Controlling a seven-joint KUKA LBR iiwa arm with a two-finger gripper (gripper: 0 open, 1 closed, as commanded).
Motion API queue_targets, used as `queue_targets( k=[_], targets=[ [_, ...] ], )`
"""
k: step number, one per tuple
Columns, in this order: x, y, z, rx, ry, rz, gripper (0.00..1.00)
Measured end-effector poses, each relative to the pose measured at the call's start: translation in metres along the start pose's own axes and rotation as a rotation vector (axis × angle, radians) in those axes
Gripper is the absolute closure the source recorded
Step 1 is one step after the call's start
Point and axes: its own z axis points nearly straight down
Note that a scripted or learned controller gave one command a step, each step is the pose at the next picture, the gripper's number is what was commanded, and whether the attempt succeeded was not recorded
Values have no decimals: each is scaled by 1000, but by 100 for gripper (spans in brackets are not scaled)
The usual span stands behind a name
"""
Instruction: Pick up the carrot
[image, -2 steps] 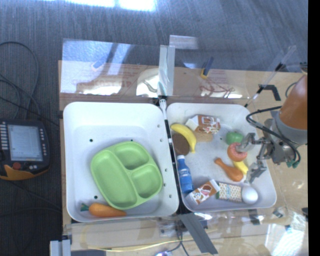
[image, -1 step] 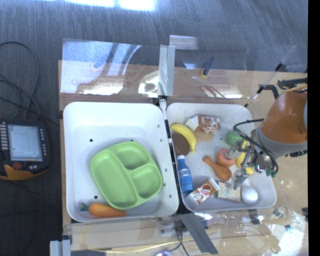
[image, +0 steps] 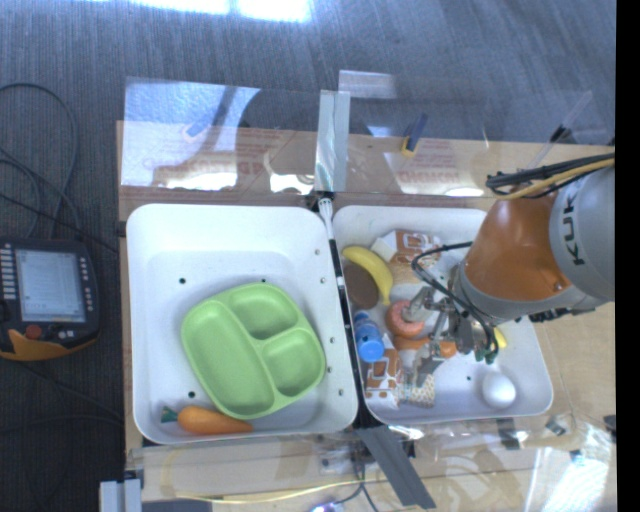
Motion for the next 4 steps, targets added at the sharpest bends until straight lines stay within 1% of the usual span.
queue_targets(
  k=[1, 2, 3, 4],
  targets=[
    [-6, 1, 0, 0, 11, 23, 0],
    [-20, -12, 1, -10, 11, -83, 0],
    [-38, -9, 3, -5, 7, 67, 0],
    [5, -2, 3, -4, -4, 429, 0]
  ],
)
